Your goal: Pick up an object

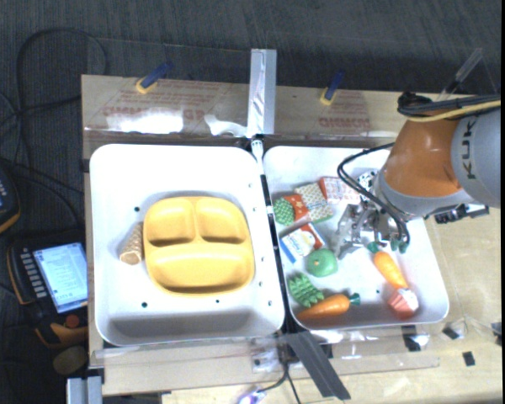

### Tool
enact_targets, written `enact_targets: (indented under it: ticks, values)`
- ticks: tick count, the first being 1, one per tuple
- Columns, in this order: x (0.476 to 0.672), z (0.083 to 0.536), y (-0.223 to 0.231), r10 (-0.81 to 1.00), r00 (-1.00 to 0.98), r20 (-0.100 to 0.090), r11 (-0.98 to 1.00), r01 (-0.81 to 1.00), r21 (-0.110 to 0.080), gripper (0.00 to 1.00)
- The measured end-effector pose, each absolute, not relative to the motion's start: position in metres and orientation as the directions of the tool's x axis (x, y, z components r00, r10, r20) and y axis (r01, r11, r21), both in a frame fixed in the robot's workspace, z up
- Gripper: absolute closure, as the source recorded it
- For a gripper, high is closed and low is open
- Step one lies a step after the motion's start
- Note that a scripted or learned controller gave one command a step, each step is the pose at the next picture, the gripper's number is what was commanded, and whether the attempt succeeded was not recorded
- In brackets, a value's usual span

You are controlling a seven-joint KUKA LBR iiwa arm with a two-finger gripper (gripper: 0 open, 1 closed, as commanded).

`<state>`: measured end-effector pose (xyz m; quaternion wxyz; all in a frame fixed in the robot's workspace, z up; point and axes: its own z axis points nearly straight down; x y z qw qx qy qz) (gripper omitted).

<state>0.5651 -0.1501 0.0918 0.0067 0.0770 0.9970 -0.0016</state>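
In the camera view, the arm reaches into the right bin (438, 303) and the gripper (351, 232) hangs low over the toy food, just beside the green apple (322, 263) and the small carton (299, 242). Whether anything sits in its grip I cannot tell. This looks like the approach step; next it must settle squarely over one item and close.

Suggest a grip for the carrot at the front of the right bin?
Take the carrot across its orange middle, coming straight down. It lies flat and roughly crosswise, so fingers would likely close best front to back across the narrow body. Keep off its left end: the green ridged toy sits close there. The gripper is up by the green apple; the bin's front wall leaves little room.
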Motion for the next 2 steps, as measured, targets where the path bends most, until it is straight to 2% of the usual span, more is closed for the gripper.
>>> enact_targets:
  ticks: [1, 2]
  values:
    - [0.565, 0.091, -0.151, 0.154, -0.988, -0.016, 0.988, 0.154, -0.003, 0.0]
    - [0.621, 0.09, -0.097, 0.116, -0.993, -0.015, 0.993, 0.116, -0.001, 0.0]
